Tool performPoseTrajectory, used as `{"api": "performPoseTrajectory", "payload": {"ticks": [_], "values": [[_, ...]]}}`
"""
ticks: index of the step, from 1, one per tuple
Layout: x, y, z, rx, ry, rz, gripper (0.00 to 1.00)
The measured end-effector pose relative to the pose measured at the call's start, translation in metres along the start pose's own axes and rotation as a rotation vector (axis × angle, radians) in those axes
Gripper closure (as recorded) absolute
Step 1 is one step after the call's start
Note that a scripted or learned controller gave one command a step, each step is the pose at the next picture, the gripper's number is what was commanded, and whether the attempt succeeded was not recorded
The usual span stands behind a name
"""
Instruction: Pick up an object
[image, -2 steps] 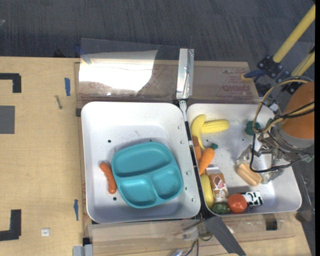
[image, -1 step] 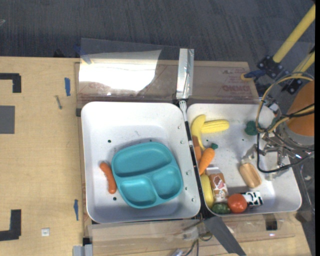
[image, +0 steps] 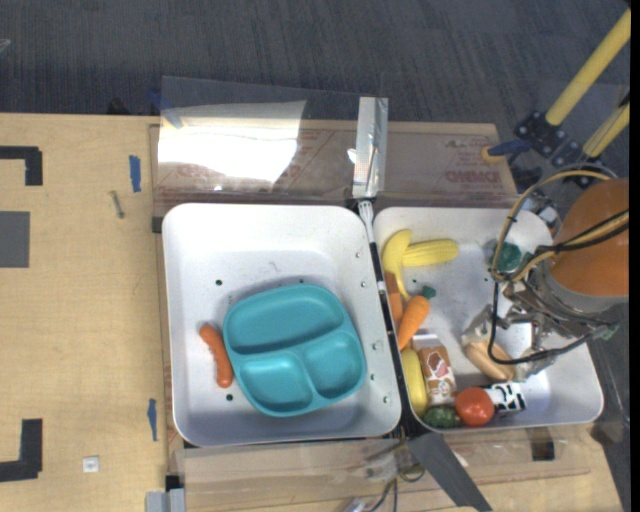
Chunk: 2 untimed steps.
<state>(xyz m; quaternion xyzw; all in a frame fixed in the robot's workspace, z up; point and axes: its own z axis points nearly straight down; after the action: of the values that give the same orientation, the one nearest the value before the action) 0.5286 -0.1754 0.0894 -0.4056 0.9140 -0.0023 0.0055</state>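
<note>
gripper (image: 497, 335) low in the right bin (image: 580, 400), finger state unreadable, poised over the tan bun-like item (image: 487, 358) beside the tomato (image: 475, 405); step: approach; next: descend squarely and close.

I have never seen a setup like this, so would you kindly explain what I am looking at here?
This is one picture from a camera fixed above a bench, looking down at a slant. A grey robot arm with an orange band reaches in from the right. Its claw hangs low over the right bin, near a bun; cables hide what it is doing. That bin also holds a banana, corn, a carrot, a small carton and a tomato. The left bin holds a teal divided plate with a sausage beside it.
</note>
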Motion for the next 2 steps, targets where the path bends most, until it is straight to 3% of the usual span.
{"api": "performPoseTrajectory", "payload": {"ticks": [1, 2], "values": [[-0.049, -0.058, 0.002, 0.0, -0.002, 0.167, 0.0], [-0.086, 0.014, -0.001, 0.008, 0.001, 0.187, 0.0]]}}
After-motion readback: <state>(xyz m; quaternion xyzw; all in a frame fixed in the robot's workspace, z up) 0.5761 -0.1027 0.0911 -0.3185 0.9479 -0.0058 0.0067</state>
